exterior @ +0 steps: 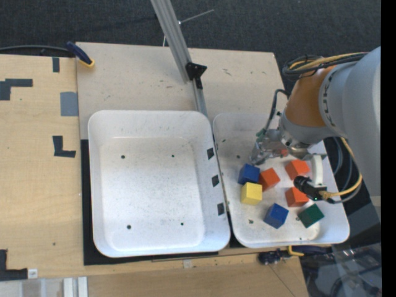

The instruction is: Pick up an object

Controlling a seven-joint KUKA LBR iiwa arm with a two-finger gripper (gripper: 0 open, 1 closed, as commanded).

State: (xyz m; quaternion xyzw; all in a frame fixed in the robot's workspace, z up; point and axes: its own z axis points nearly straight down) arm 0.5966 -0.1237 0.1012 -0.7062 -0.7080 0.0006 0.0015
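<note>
Nearest to me, along the front edge of the right bin (337, 231), sit a blue cube (276, 215) and a green cube (311, 215), a little apart from each other. Just behind them lies a yellow cube (252, 193), touching a second blue cube (249, 174) at its far side. An orange cube (270, 178) sits just beside that pair, and two more orange cubes lie to the right — one (296, 195) near the green cube, the other (298, 167) a little farther back, close to the arm's wrist. All the cubes are crowded into the right bin's near half.

The gripper (267, 148) hangs over the far part of that cluster, just behind the second blue cube and the orange one beside it. I cannot tell whether its fingers are spread or closed — the metal parts blur together there — and no cube shows between them.

The grey arm (352, 98) with its orange band (303, 101) comes in from the right, above the bin. The left bin (99, 129) lies beside it, white and speckled. Farther back, a slanted metal rail (176, 33) crosses the tabletop (136, 73).
</note>
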